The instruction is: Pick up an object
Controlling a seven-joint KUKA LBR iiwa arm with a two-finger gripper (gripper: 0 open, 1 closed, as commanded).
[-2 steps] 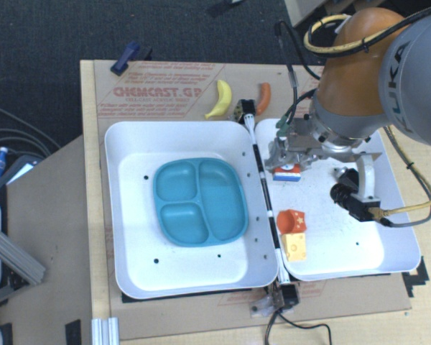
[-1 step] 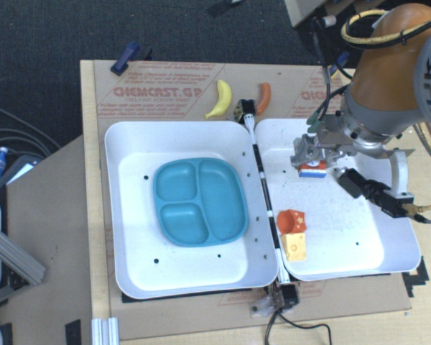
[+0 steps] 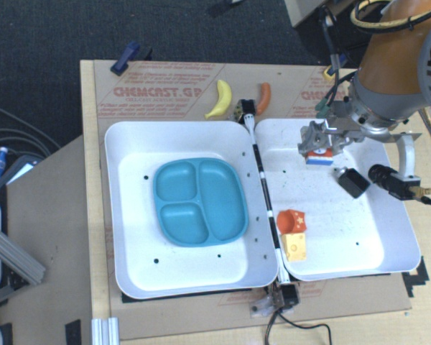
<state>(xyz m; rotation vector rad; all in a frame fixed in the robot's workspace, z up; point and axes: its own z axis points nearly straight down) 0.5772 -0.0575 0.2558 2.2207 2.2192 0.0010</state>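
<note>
I judge the pick unfinished: nothing is lifted clear that I can make out. The blue tray [image 3: 201, 210] lies in the left bin [image 3: 129, 264]. In the right bin [image 3: 388, 257] my hand [image 3: 317, 146] sits over a small red-white-blue block [image 3: 319, 157], touching or just above it; I cannot tell whether it is gripped. The orange block [image 3: 292, 221] and yellow block [image 3: 296, 247] lie by the divider.

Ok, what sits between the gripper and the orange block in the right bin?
Just bare bin floor between the gripper and the orange block, per the camera view.
</note>
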